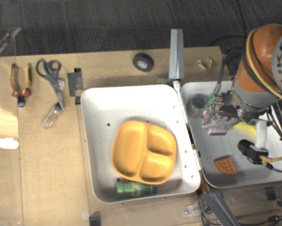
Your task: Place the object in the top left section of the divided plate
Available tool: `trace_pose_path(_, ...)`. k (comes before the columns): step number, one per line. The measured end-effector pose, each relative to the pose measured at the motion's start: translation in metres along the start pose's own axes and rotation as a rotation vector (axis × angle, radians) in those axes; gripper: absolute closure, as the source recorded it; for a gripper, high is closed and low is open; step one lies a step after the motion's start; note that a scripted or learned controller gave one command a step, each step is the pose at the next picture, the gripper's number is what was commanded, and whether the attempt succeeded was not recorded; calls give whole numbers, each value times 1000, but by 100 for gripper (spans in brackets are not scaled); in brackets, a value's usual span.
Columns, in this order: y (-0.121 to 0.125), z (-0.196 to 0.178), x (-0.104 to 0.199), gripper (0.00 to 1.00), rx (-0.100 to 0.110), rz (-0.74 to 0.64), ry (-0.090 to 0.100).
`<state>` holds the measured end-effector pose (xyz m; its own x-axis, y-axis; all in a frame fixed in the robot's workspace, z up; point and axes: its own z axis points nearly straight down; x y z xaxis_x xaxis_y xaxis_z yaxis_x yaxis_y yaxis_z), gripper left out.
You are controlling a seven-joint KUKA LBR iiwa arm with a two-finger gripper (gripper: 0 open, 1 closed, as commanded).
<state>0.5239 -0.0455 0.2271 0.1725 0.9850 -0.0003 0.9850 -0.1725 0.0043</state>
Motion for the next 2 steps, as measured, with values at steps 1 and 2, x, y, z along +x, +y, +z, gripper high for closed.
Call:
trace_pose_path(1,1,28,74,100,2,-57,1)
trace_pose_path(2,1,28,74,0,2,-57,1)
